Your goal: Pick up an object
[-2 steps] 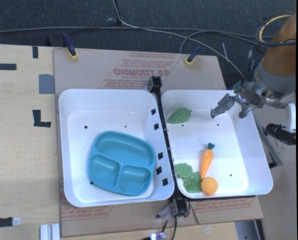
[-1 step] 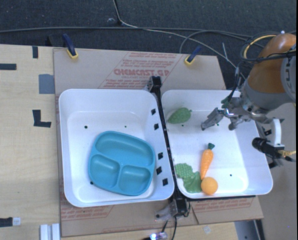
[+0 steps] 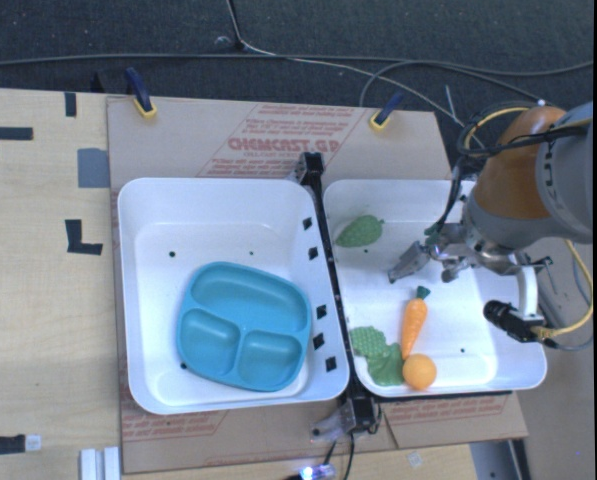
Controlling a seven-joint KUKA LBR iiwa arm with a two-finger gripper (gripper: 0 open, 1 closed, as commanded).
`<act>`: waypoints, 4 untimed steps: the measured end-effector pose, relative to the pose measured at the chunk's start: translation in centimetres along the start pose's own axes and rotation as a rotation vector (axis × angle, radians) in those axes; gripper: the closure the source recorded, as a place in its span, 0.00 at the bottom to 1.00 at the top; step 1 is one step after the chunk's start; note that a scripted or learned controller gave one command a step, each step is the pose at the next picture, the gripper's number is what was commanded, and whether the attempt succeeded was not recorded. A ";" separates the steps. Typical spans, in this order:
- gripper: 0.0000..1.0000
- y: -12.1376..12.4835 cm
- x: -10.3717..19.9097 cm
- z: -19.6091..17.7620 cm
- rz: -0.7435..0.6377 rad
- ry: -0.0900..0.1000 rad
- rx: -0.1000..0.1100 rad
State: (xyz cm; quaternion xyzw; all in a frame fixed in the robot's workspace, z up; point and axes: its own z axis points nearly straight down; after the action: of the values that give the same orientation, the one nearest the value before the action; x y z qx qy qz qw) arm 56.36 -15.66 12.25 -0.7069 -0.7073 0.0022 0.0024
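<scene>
Where the right bin holds the toys, a carrot lies near its middle, green top pointing up toward the gripper; an orange ball touches its lower end, a green leafy piece sits just beside it to the left, and a pale green leaf rests near the bin's upper left; the gripper hangs just above the carrot, fingers apart, nothing between them; the left bin holds a blue divided tray.
</scene>
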 end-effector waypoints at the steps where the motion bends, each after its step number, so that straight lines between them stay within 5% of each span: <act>1: 0.00 0.0 0.0 3.9 -0.001 -0.002 -0.006; 2: 1.00 0.1 0.0 2.7 -0.001 -0.003 -0.009; 4: 1.00 -0.2 0.2 -8.2 -0.001 -0.001 -0.009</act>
State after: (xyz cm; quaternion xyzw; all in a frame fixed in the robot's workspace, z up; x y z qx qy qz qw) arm 56.25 -15.43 20.47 -0.7066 -0.7076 -0.0007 -0.0012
